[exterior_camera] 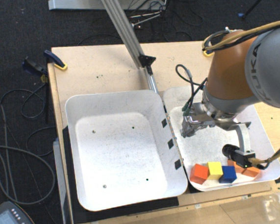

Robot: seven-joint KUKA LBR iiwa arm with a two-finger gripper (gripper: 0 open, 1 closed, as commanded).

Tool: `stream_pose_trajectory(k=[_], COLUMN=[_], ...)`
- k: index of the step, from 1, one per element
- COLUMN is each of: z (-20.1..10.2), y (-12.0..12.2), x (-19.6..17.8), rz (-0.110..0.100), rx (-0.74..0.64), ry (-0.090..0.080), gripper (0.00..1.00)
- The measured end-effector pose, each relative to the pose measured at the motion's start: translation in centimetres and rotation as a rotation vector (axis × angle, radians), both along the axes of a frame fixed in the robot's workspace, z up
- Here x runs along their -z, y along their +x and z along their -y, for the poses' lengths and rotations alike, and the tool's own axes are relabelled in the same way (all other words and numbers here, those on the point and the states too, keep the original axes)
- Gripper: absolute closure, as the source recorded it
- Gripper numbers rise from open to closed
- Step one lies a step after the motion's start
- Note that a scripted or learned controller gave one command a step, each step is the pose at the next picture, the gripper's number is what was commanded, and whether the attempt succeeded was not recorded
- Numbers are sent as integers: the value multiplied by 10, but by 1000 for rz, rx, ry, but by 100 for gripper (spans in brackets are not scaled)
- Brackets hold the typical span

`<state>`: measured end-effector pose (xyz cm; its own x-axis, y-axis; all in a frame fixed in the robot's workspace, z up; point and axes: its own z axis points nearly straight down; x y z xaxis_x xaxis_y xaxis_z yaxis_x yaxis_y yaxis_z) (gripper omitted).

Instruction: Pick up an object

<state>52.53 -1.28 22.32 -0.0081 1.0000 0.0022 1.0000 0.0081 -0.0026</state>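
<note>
Looking down: a bench (101, 63) made of pale wood holds two white bins side by side.
Arm: the big grey arm (268, 67) with its orange band (230, 73) reaches in from the right and hangs over the right bin.
Left bin: the wide white bin (116, 146) has small dark specks on its floor.
Right bin: the smaller white bin (209, 137) holds all the blocks, bunched along its near edge.
Pole: a grey metal pole (124, 29) slants down from the top to the gap between the bins.
Gripper: the gripper (190, 124) sits above the middle of the right bin, well apart from the blocks; I cannot tell how its jaws stand.
Orange block: the orange block (200, 173) is the one farthest left.
Yellow block: the yellow block (215, 168) sits just beside it.
Blue block: the blue block (228, 173) touches the yellow one on its right.
Last block: another orange piece (250, 171) lies at the right end, next to a black part of the arm.
</note>
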Motion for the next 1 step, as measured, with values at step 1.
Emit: stream_pose_trajectory(k=[1], z=[-60], y=[-16], x=[-7], rz=[1], rx=[-2], ry=[0], gripper=[100])
